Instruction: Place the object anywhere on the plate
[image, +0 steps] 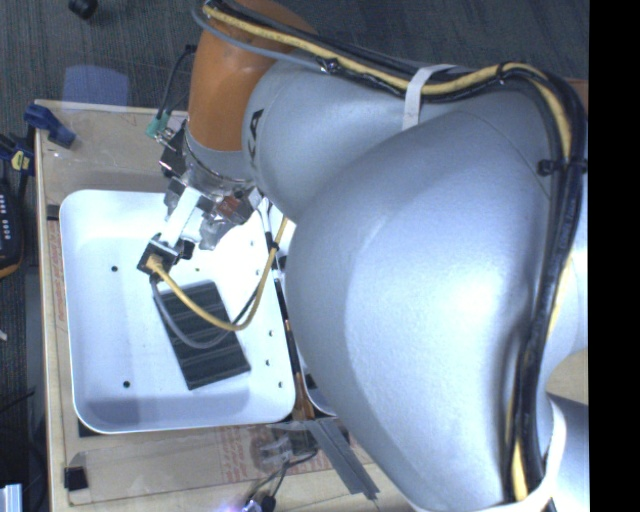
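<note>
A dark grey ridged rectangular slab lies flat in the left white bin, right of its middle and turned slightly askew. My gripper hangs over the far part of that bin, just above and beyond the slab's far end, under the orange band of the wrist. Nothing can be seen held in it. A yellow cable loops from the wrist across the slab's top end.
The arm's big grey body covers the whole right half of the view, including the right bin. A blue clamp sits on the wooden bench at the far left corner. The left bin's left half is bare white floor.
</note>
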